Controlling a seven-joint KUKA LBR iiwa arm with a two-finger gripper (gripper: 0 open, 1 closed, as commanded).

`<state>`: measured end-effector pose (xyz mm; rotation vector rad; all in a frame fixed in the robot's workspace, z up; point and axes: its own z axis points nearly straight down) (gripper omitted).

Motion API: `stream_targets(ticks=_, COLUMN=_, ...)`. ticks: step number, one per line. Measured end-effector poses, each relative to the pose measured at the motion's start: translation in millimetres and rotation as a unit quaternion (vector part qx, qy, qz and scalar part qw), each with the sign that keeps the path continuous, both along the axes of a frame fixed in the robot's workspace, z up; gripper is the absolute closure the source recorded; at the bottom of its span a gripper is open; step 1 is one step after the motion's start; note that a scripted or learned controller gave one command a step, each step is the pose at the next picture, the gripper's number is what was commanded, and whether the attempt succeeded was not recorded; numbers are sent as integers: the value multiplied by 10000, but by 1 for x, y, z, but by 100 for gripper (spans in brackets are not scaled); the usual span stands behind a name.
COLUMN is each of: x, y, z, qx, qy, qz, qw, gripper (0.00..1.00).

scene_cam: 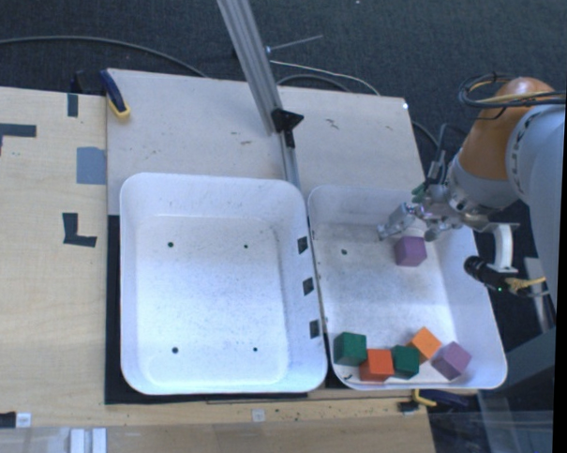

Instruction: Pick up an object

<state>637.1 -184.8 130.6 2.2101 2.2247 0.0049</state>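
My gripper hangs over the far part of the right bin, reaching in from the right. A purple cube lies directly below the gripper's tip and touches it in this view; whether it is gripped is unclear. Along the right bin's near edge sit a dark green cube, an orange cube, a second green cube, a second orange cube and a light purple cube.
The left bin lies beside the right one. A slanted metal post rises behind the bins. Cables run along the far bench edge, and a yellow-tipped clamp sits at the far left.
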Motion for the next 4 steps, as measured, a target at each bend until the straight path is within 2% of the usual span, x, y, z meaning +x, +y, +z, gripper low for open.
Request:
stream_targets(ticks=1, x=-11, y=-6, z=-40, qx=0, qy=45, qz=-28, qw=10000, gripper=0)
stream_targets(ticks=2, x=-11, y=-5, z=-29, qx=-1, qy=48, qz=-16, qw=10000, gripper=100)
stream_targets(ticks=3, x=-11, y=-5, z=-21, qx=-3, qy=58, qz=-10, qw=10000, gripper=100)
stream_targets(ticks=4, x=-35, y=54, z=-17, qx=19, qy=50, qz=-7, qw=10000, gripper=100)
